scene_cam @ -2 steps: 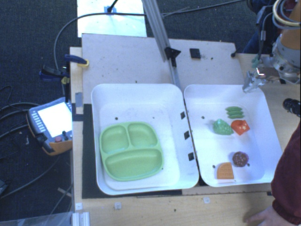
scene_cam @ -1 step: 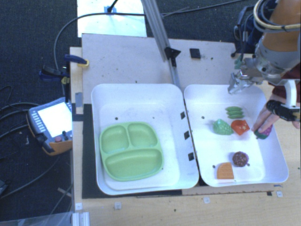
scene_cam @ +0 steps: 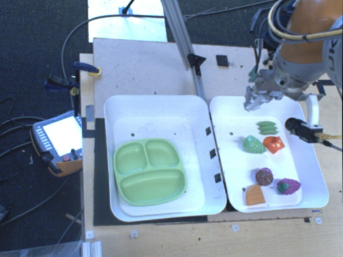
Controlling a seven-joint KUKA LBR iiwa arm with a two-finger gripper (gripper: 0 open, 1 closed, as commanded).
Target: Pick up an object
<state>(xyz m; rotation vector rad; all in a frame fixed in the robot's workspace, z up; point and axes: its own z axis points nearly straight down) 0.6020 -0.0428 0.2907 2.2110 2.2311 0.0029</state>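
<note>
The pincer [scene_cam: 252,104] hangs over the far edge of the right bin [scene_cam: 236,159], at about one o'clock from the middle of the view. Whether it is spread or pressed together cannot be told from this angle, and nothing shows in its grip. The arm [scene_cam: 308,31] rises from it toward two o'clock, grey with an orange band.

The toys lie in the right bin, all at about five o'clock from the pincer. Nearest is a green pea pod [scene_cam: 267,126]. Just below it sit a dark green leafy piece [scene_cam: 253,144] and a red piece [scene_cam: 274,144], close together. Farther toward six o'clock lie a dark purple round piece [scene_cam: 263,176], an orange wedge [scene_cam: 254,195] just beside it, and a purple bunch of grapes [scene_cam: 288,186] at the bin's four o'clock corner.

The left bin [scene_cam: 123,116] holds a light green divided plate [scene_cam: 149,171], lying flat in its near half. Well off at nine o'clock, a handheld control pad [scene_cam: 58,142] rests on the dark floor.
</note>
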